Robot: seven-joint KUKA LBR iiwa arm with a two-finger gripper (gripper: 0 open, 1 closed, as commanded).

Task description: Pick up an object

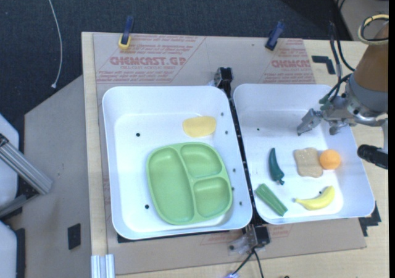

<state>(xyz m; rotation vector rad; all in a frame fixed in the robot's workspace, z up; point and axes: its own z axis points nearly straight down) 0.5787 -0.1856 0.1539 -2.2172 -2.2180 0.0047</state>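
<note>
Grey two-finger gripper, fingers seemingly spread and holding nothing, poised over the right white bin, near 1 candidate: the tan bread-slice toy touching the small orange ball.

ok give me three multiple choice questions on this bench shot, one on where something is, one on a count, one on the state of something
1. Where does the green divided tray lie?
A. in the left bin
B. in the right bin
C. on the cardboard outside both bins

2. How many loose items lie in the right bin?
A. two
B. five
C. eight

3. What state is the tray in?
A. flipped face down
B. face up with bare compartments
C. stacked on a second tray

Answers:
1. A, it sits in the left bin below the pale yellow piece.
2. B: dark green pepper, green block, banana, tan slice, orange ball.
3. B, its three hollows face up.
</note>
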